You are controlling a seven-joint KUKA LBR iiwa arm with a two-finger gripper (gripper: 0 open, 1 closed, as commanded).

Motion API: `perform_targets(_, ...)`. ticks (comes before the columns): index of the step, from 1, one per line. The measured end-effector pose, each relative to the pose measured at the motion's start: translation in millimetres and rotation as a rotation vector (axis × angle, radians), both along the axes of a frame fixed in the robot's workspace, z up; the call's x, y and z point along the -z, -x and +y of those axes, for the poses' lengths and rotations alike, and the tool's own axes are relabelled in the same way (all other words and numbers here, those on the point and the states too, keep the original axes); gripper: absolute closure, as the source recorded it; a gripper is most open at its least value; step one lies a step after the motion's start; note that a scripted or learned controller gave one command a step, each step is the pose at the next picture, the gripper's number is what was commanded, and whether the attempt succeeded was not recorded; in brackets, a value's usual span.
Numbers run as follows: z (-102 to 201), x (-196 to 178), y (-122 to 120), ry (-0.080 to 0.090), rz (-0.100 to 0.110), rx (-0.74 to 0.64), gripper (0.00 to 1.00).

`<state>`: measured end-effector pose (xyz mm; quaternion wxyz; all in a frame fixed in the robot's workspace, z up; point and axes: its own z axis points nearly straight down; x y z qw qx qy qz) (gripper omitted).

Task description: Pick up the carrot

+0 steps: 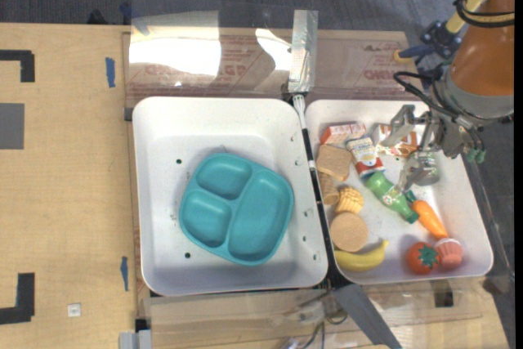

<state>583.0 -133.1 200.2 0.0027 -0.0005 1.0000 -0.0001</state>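
Toward the lower right of the frame, the carrot lies flat on the floor of the right bin, its orange body slanting down and to the right, with a green piece just beside its upper-left end. It has not been lifted; nothing is clamped on it. The gripper hangs above the bin's middle right part, reaching in from the upper right under the arm, with its metal tips a little above and to the left of the carrot, near it but apart. How the jaws stand I cannot tell (the metal parts blur together with the clutter behind them), though nothing is visibly caught in them.

So the task looks to be at its approach stage: the arm is over the correct bin and close to the target, while the descent, the grasp and the lift are all left to do. The crowding is a likely hazard, since the tomato sits just below the carrot, a banana lies at the lower left of that bin, and cookies and packets fill its left half. Off to the left, the other bin carries a teal tray, well apart from the action.
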Motion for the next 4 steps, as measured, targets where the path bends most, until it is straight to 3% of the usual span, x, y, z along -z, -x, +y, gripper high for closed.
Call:
perform_targets(1, -46.4, 77.9, 17.4, -0.001, 0.009, 0.073, 0.0)
perform_targets(2, -75.3, 111.2, 62.0, 0.001, -0.006, 0.146, 0.0)
perform_targets(3, -74.6, 97.4, 57.8, 0.004, -0.018, 0.143, 1.0)
perform_targets(4, -79.3, 109.5, 97.7, 0.005, -0.011, -0.143, 1.0)
